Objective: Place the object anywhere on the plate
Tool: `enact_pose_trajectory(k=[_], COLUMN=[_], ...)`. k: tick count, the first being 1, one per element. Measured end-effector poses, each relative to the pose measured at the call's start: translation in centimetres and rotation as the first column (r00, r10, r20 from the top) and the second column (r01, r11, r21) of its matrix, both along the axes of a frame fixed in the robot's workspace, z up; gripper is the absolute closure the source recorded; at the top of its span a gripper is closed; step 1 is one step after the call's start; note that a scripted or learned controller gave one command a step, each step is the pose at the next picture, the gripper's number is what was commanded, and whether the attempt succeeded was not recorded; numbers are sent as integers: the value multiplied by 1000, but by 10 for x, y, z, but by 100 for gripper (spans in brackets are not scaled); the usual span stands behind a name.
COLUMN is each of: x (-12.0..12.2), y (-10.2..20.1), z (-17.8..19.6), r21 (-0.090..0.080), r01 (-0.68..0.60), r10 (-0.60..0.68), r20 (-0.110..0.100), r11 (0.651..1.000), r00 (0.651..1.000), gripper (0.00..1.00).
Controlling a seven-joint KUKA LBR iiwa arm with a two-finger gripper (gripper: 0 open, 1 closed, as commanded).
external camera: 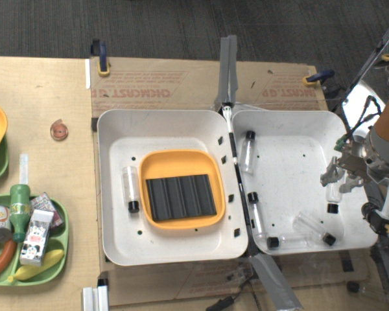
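- The gripper [340, 181] hangs over the right bin [292, 125], gripping a clear tube [335, 196].
- Left of it, more tubes [248, 151] lie scattered.
- Farther left, the orange plate [181, 159] carries a black block [181, 196].

1. Your single fixed camera sits above the bench [45, 96], looking down at a slant.
2. It frames both white bins [110, 193] whole, from moderately far.
3. Floor shows along the top.

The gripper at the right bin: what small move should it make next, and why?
Probably lower the gripper a little onto the clear tube just under it. Clear tubes lie in the right bin, and the orange plate in the left bin bears just a dark ribbed block.
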State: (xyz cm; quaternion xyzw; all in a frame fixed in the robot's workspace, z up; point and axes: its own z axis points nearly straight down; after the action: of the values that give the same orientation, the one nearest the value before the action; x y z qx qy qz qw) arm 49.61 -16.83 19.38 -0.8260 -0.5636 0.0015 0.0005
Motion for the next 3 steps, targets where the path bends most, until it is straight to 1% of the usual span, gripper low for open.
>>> enact_pose_trajectory(k=[1, 2, 3], x=[64, 109, 127], y=[-25, 37, 54], z=[11, -8, -9], r21=[0, 0, -1], r01=[-7, -141, -246], r10=[7, 141, 246], r20=[-1, -1, 1], r11=[1000, 990, 969], r00=[1000, 990, 969], gripper=[100, 100, 100])
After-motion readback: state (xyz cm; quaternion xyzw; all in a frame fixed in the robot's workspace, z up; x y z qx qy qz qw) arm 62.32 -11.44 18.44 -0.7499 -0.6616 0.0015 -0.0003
